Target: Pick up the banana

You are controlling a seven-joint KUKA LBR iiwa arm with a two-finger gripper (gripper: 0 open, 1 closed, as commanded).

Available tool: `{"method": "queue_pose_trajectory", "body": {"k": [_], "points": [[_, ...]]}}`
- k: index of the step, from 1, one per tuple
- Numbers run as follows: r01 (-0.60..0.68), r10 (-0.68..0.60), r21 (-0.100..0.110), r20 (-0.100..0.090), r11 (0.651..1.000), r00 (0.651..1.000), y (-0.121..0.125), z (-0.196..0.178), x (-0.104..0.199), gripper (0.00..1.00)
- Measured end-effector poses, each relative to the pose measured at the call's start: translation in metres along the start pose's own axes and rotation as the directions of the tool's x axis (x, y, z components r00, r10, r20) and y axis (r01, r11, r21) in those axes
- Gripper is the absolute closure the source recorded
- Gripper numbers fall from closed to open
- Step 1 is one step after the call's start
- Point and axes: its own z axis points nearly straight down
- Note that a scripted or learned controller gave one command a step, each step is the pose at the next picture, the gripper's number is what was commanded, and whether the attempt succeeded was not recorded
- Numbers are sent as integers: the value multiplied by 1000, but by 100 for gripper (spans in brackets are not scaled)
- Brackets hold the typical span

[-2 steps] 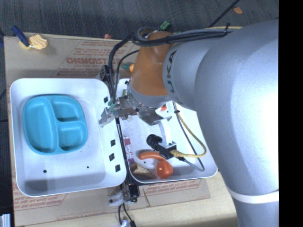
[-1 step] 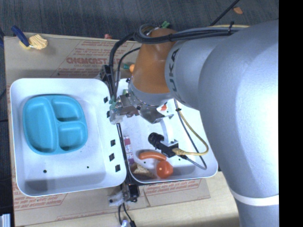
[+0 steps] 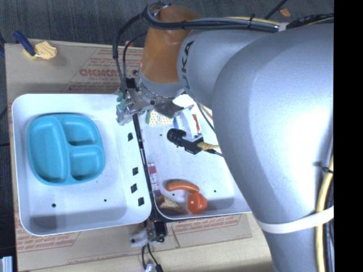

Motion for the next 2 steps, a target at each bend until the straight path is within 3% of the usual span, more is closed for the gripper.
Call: {"method": "queue_pose_trajectory", "body": {"k": [1,2], "points": [[-182,182,1,1,983,983,-4,-14,-38,100],[-121,121,2,-1,993,993,-57,-44,-100,100]]}}
